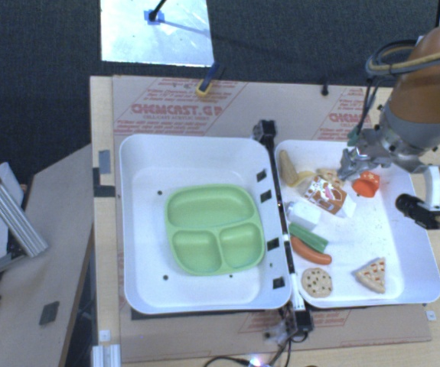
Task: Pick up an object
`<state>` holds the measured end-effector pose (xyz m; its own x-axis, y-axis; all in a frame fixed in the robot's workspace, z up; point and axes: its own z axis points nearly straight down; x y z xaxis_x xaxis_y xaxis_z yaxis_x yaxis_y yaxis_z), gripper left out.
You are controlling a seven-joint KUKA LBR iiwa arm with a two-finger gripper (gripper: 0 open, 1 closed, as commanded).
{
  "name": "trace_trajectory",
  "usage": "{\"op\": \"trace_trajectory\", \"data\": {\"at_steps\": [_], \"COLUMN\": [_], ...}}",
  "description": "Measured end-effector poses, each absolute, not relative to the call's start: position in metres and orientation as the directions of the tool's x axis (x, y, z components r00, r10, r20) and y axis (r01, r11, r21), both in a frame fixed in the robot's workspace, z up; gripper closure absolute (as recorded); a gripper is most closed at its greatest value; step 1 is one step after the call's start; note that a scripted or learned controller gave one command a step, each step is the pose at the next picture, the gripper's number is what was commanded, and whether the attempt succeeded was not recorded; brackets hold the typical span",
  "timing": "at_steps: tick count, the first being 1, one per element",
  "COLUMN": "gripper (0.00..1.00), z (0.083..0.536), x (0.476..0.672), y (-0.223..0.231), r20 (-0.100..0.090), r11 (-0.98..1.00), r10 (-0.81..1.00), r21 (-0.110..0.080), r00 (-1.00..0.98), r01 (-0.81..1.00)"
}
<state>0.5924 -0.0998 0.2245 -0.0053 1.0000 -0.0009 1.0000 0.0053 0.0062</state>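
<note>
Starting near, the cookie and pizza slice lie apart in the right bin. Farther back, the gripper hangs low between a snack packet and an orange toy. Closing there could nudge both and catch neither. Whether it is apart or together I cannot tell.

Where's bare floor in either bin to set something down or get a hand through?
Left bin: bare band behind the green tray and down its view-left side. Right bin: open patch between the packet, the orange piece and the pizza slice. Crowded: right bin's view-left side, banana down to cookie, and around the gripper.
</note>
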Motion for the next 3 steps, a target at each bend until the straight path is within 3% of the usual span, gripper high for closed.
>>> {"op": "trace_trajectory", "data": {"at_steps": [3], "gripper": [1.0], "z": [0.239], "x": [0.65], "y": [0.043], "r20": [0.001], "r11": [0.009], "r10": [1.0], "r21": [0.004], "r00": [-0.009], "r01": [1.0]}}
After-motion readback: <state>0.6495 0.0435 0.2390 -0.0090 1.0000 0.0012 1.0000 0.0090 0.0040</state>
